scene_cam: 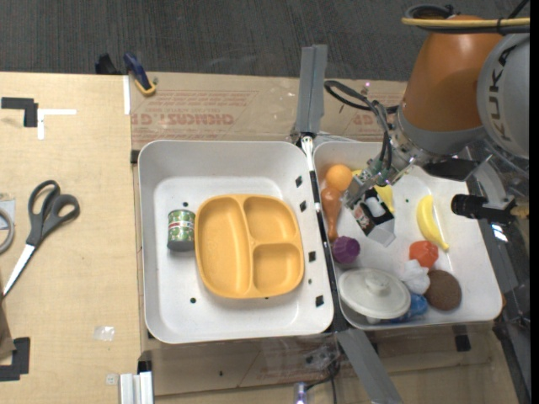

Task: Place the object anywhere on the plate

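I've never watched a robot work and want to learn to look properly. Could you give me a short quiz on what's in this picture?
1. True or false: the banana lies on the plate.
2. What lies right beside the plate? A scissors, B green can, C orange.
3. How many compartments has the plate?
Key: 1 false; 2 B; 3 three.

Grey arm [512, 99], broad orange band [445, 74], black KUKA lettering [497, 91], thin black cables [360, 99] by wrist.

The pale wooden bench [76, 326] bears black-handled steel scissors [34, 231] at left, a shallow white plastic left bin [160, 303], and a matching right bin [477, 300].
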Available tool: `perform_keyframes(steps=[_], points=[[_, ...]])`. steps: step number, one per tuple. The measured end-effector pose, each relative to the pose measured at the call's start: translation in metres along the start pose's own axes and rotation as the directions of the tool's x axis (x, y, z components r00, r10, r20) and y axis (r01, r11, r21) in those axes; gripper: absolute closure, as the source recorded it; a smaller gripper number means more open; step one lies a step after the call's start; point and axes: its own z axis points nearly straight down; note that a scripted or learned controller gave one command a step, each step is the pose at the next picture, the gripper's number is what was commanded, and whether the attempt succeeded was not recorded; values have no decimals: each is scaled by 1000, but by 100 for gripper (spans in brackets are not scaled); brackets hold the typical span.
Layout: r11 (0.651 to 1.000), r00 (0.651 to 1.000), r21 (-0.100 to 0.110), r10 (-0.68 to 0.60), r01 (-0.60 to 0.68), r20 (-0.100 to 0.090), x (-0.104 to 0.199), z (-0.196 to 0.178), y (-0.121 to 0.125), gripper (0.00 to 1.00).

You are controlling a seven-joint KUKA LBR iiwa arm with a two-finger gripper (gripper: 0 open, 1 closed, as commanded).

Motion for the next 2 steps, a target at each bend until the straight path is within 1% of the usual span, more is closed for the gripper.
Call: perform_keyframes(steps=[1,2], points=[[993,993,0,114,-114,0,87,35,0,100],[993,993,0,116,-116,0,87,35,0,0]])
